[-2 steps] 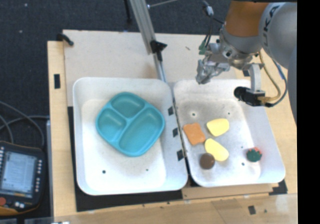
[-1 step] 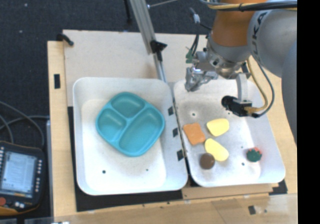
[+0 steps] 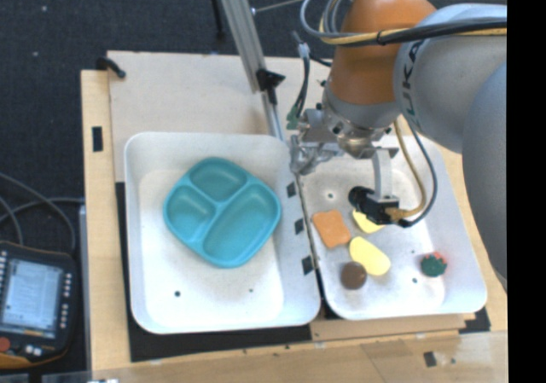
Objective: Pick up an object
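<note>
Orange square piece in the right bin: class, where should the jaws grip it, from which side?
Come straight down onto the orange square piece: it lies flat. Close across its far and near edges, since a yellow piece crowds its right.

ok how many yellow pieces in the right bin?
2 yellow pieces. One sits right of the orange square, partly covered; the other lies just below it, beside the brown ball. The arm may hide more.

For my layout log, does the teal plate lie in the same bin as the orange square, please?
No, the teal plate sits in the view's left bin, the orange square in the right bin.
</note>
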`<state>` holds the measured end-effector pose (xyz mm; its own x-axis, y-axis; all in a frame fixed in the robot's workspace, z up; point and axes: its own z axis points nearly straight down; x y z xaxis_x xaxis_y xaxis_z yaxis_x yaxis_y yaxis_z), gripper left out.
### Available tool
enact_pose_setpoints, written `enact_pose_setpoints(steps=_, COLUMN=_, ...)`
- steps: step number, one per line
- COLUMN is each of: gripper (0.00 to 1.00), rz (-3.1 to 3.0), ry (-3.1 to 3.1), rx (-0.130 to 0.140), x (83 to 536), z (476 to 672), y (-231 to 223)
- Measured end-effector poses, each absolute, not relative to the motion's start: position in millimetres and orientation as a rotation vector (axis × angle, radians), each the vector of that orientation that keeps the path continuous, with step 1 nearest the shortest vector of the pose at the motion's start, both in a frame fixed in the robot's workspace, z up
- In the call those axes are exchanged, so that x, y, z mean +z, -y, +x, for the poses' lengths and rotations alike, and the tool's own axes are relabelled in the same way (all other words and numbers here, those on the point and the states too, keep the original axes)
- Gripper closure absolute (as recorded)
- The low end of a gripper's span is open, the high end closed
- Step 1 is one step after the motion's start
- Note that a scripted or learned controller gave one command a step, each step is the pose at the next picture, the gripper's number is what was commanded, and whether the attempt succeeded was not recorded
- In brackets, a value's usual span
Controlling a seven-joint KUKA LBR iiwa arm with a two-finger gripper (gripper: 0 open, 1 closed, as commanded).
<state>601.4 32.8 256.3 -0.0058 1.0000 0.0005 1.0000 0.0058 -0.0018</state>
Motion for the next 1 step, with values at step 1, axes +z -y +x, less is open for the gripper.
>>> enact_pose_setpoints(steps=1, gripper=1.00, rz=-2.212, ry=2.228, rx=-0.002, x=258.0, z=593.4, y=-83.2)
